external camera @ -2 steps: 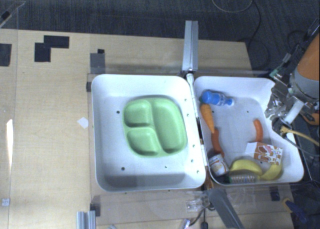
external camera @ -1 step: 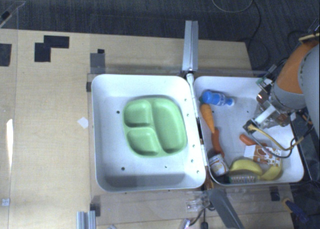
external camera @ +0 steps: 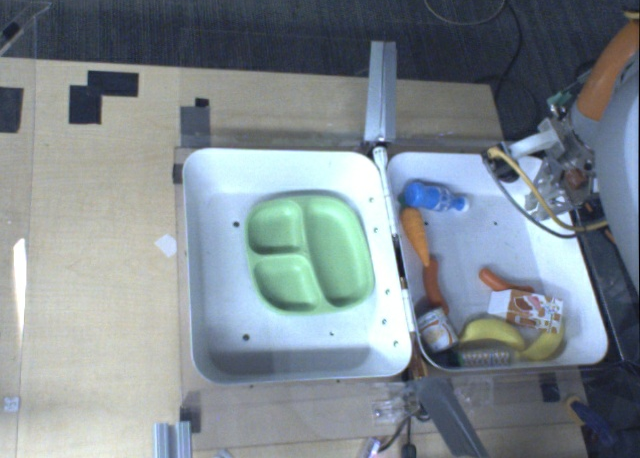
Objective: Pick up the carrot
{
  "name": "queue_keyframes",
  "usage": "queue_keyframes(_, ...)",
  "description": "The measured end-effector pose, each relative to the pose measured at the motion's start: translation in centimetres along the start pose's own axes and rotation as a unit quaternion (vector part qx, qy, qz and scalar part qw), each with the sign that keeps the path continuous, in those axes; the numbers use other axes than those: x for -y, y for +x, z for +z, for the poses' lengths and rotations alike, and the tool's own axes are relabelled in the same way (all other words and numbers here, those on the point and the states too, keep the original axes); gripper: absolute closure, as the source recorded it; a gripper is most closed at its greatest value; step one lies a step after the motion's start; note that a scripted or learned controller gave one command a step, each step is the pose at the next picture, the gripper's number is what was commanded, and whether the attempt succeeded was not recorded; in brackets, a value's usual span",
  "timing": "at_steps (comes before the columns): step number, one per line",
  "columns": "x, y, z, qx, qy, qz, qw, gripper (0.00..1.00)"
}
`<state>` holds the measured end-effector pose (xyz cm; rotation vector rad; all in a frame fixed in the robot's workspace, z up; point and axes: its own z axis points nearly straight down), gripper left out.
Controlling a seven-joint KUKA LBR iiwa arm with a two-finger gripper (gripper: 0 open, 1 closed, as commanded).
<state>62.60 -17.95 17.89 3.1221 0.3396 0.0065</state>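
Nearest the camera, along the right bin's (external camera: 590, 346) front edge, lay one banana (external camera: 505, 335), one small carton (external camera: 527, 308), one dark brush (external camera: 487, 356) and one little jar (external camera: 436, 327), with one small orange-red piece (external camera: 492, 279) just behind them. Farther back, the single carrot (external camera: 416, 236) lay against that bin's left wall just in front of one blue bottle (external camera: 432, 196), while the left bin (external camera: 200, 276) held one green divided tray (external camera: 306, 252). Farthest, the end effector (external camera: 560, 161) hung over the right bin's back right corner, well apart from the carrot, and whether it was open could not be told.
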Motion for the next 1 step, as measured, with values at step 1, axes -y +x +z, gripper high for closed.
queue_keyframes(1, -2.91, 1.43, -4.38, 0.000, 0.000, -0.208, 0.9782, 1.00)
